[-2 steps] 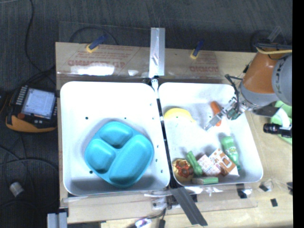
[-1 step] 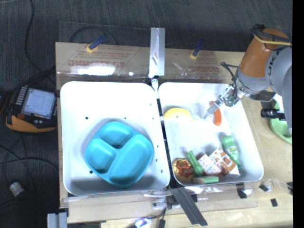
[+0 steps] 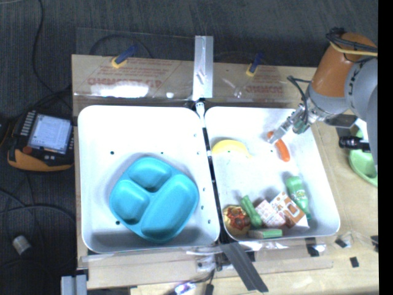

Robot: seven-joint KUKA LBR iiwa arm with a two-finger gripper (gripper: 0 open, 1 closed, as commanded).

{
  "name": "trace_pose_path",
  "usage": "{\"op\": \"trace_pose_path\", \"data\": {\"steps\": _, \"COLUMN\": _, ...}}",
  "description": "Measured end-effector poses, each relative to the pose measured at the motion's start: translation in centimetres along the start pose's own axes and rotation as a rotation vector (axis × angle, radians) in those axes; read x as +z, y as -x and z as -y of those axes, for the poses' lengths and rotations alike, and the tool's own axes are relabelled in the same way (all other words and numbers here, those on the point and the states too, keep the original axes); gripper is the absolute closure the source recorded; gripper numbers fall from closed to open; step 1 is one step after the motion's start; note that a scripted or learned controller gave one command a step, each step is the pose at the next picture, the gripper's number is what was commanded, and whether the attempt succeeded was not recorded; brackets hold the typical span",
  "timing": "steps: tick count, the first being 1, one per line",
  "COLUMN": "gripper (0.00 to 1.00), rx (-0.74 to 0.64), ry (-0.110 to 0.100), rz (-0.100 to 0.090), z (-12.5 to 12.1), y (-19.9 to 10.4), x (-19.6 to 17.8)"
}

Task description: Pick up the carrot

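The carrot [image 3: 282,150] is a short orange-red piece lying in the upper right part of the right bin [image 3: 325,183], near its back wall. My gripper [image 3: 287,128] hangs just above and slightly left of it, reaching in from the grey arm with the orange band [image 3: 334,72] at the upper right. A small orange bit shows at the gripper's lower tip, close to the carrot's top end. Whether the carrot is being touched is not clear from this angle.
The right bin also holds a yellow fruit [image 3: 229,146], a green bottle [image 3: 296,192], a snack packet [image 3: 279,211], green sticks [image 3: 249,211] and a round red-yellow item [image 3: 234,217] along its front. A blue divided plate [image 3: 153,195] lies in the left bin [image 3: 98,134].
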State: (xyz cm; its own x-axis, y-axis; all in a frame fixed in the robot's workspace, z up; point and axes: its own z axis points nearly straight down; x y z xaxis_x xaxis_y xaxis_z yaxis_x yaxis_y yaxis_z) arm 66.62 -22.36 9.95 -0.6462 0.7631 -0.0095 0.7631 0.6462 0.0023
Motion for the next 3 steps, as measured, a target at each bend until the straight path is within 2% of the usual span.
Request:
{"op": "trace_pose_path", "data": {"steps": 1, "gripper": 1.00, "rx": 0.103, "ry": -0.003, "rz": -0.008, "z": 2.5, "y": -2.0, "x": -10.6}}
{"op": "trace_pose_path", "data": {"steps": 3, "gripper": 1.00, "rx": 0.101, "ry": -0.002, "rz": -0.008, "z": 2.2, "y": -2.0, "x": -12.2}}
